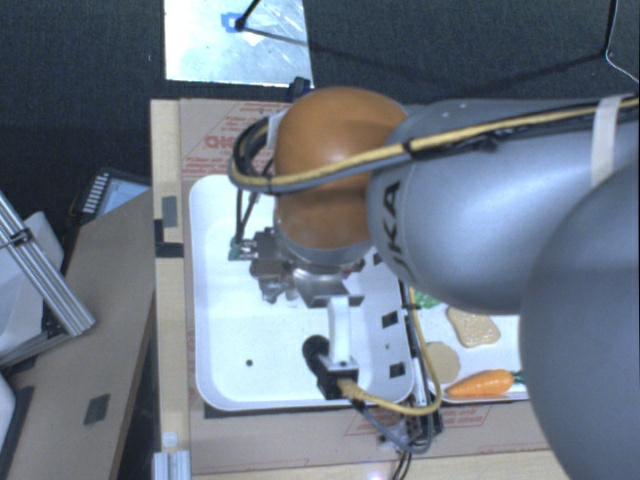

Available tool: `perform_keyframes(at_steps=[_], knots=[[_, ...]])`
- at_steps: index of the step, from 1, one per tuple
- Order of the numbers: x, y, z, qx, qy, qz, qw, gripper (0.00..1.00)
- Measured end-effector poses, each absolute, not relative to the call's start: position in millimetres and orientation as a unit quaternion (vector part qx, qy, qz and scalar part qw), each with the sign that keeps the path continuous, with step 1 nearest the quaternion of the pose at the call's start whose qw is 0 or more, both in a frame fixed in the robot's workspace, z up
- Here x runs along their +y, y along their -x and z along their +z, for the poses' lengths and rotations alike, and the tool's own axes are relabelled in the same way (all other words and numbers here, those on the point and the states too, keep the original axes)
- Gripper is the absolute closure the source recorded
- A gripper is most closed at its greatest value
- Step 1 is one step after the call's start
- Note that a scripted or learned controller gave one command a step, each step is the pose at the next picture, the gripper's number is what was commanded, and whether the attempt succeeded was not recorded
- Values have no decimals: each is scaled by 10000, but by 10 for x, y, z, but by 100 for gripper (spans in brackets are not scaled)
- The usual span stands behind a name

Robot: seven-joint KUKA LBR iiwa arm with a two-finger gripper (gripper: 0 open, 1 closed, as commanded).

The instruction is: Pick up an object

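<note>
My gripper (268, 271) hangs low over the middle of the left white bin (215, 298), under the orange wrist band; its metal body blocks the sight of whatever lies beneath it. In the right bin an orange carrot (481, 383) lies near the front edge. A tan, bread-like piece (473, 327) and a pale round piece (442, 361) lie just behind the carrot. A bit of green (426, 301) peeks out from under the arm. All of these are well to the right of the gripper.
The grey arm covers most of the right bin and the bins' far side. A small dark speck (249, 362) marks the left bin's floor. Cardboard (200, 138) frames the bins, and a metal rail (45, 283) stands at the left.
</note>
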State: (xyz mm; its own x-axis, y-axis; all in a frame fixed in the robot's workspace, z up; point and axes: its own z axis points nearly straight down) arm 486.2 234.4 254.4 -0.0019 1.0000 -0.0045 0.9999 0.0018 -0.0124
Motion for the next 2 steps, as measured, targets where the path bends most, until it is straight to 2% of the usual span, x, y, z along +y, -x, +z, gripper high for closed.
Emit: perform_keyframes(at_steps=[1, 2], knots=[[2261, -4875, 3468, -7082, 7059, -44, -13, 100], [2301, -4868, 3581, -7086, 7056, -12, 0, 100]])
